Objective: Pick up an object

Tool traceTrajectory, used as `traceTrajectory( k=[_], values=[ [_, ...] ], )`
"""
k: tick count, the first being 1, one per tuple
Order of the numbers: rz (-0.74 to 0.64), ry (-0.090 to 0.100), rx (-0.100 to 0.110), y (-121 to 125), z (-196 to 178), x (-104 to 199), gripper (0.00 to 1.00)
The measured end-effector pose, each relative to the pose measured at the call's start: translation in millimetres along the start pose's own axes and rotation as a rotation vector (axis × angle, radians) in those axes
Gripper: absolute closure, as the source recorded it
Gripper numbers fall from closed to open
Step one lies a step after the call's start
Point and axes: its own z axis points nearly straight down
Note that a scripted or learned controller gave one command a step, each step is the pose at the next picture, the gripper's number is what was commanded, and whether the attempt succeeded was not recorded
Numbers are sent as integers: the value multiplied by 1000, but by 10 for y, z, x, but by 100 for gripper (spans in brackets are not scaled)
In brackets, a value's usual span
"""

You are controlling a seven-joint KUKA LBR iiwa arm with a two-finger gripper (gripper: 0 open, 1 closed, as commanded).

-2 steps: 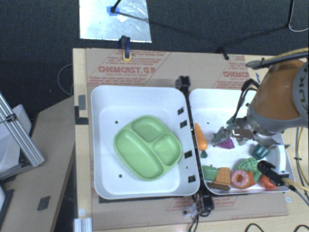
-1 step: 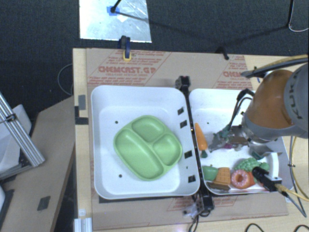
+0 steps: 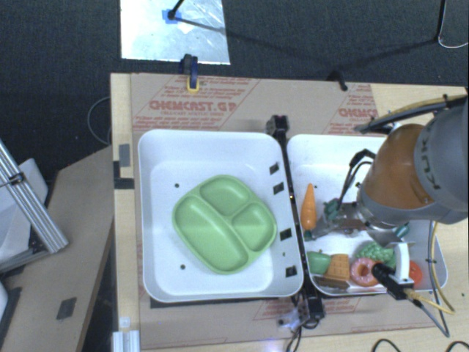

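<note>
I count two white bins. Left bin (image 3: 157, 196): one green sectioned plate (image 3: 223, 224), smooth, three wells. Right bin (image 3: 330, 156): one orange carrot (image 3: 309, 206), tapered; one green piece (image 3: 318, 261); one tan wedge (image 3: 338, 268); one pink ringed donut (image 3: 363, 271). Gripper (image 3: 335, 213) sits beside the carrot; I cannot tell its state.

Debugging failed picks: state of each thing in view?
green divided plate: flat in left bin, nothing on it
carrot: lying in right bin, near divider
gripper: low over right bin, beside carrot
donut: lying at right bin's near edge
</note>
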Motion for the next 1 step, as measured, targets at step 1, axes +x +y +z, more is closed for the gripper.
traceTrajectory(
  k=[1],
  values=[
    [-1,4,-3,10,-123,20,100]
  ],
)
